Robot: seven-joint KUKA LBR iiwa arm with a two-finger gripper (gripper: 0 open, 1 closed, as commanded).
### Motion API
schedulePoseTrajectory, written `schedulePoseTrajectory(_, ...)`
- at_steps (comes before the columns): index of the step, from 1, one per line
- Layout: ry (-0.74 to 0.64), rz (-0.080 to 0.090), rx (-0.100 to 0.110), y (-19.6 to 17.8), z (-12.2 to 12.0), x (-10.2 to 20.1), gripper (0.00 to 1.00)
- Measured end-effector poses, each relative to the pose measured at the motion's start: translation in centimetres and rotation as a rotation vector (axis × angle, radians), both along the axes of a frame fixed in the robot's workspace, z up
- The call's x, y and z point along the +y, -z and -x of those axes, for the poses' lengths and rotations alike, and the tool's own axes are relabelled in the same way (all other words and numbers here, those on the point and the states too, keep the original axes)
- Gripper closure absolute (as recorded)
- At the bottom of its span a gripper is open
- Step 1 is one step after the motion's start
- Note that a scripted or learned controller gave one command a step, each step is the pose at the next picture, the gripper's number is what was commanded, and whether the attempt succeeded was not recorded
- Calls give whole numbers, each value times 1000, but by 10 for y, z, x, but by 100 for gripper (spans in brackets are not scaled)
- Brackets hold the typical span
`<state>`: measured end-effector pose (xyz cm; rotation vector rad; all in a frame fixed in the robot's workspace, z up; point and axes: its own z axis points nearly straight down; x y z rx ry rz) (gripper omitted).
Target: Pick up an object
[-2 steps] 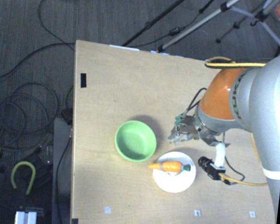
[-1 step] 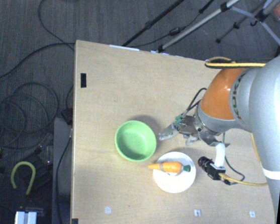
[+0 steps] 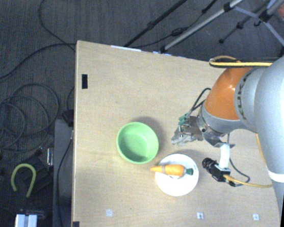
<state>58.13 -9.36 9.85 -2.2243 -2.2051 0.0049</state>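
While my arm hangs low over the desk, its end effector sits just above the white plate bearing the carrot, beside a green bowl. Whether it is parted or closed I cannot tell; nothing looks lifted, so the pick seems undone.

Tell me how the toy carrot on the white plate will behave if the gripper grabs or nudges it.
The carrot looks rounded and tapered, so a nudge would probably roll it in an arc. It lies on its side on the white plate, so it may slide to the rim. It looks like smooth plastic, likely light and stiff, and could squirt out of a grip near the narrow end.
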Motion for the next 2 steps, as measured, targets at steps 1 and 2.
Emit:
schedulePoseTrajectory(1,0,0,0,0,0,0,0)
schedulePoseTrajectory(2,-75,4,-6,16,-36,-6,0)
